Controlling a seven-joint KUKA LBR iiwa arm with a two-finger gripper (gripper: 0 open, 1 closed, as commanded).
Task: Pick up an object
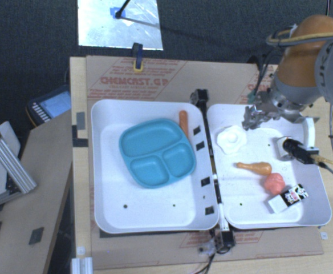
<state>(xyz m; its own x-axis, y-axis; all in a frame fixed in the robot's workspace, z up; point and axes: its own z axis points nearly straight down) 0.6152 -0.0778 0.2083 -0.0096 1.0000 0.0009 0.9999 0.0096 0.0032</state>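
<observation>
The right bin (320,210) holds several small objects. A white fried-egg toy (230,139) lies near its far left. A tan drumstick (255,167) sits in the middle, with a pink lump (274,182) and a small white-and-black carton (286,197) toward the near right. My gripper (251,119) hangs over the bin's far edge, just behind and right of the egg, pointing down. Nothing shows between its tips. In the left bin (106,210) lie a blue divided plate (157,152) and an orange stick-shaped toy (183,121).
A black divider (207,153) with clips runs between the bins. A black-and-white fitting (296,146) on the arm's cable hangs over the right bin's far right. Cardboard (138,79) underlies both bins; a grey stand (7,158) is at left.
</observation>
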